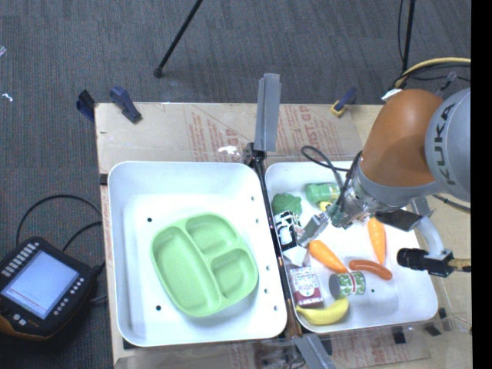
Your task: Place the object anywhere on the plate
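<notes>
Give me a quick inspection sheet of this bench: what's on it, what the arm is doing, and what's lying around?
Surface: two white bins on a cardboard-covered bench.
Job's things: green divided plate in left bin, nothing on it.
Clutter: right bin holds two carrots, banana, can, small carton, sausage, green toys.
Grippers: gripper low over right bin, grip unclear.
Cables: yellow cable behind arm; black cable to pendant.
Surroundings: teach pendant, tripod leg, blue clamps.

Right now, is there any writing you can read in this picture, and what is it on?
"KUKA" in black letters on the grey arm.
Red print on the cardboard sheet under the bins: too blurred to read.
Labels on the small carton and the can: too small to read.
</notes>
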Available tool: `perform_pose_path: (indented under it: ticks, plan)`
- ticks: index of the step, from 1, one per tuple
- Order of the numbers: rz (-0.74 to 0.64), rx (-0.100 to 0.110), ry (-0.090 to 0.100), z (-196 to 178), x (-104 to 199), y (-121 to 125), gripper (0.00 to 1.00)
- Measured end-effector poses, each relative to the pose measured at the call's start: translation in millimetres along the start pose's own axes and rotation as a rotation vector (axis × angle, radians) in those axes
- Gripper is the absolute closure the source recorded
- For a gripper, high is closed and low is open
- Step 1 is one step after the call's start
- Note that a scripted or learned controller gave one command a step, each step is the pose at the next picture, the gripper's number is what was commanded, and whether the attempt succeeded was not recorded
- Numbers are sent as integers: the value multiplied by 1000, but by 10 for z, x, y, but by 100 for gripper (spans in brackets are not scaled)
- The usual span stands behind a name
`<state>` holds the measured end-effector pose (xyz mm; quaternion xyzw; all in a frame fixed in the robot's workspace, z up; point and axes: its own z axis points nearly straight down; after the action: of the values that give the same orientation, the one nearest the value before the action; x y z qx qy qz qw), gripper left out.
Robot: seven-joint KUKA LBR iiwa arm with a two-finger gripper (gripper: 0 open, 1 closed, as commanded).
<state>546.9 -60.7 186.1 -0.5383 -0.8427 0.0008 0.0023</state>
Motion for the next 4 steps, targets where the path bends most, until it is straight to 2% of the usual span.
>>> perform_pose_path:
  ticks: [1,2,3,4]
  plan:
    - [6,1,2,-88,-14,-4,100]
    - [-211,-2,-3,-348,648,442,100]
    - [-331,1,-1,-40,1337,528,100]
    - [35,3,-1,25,2116,521,100]
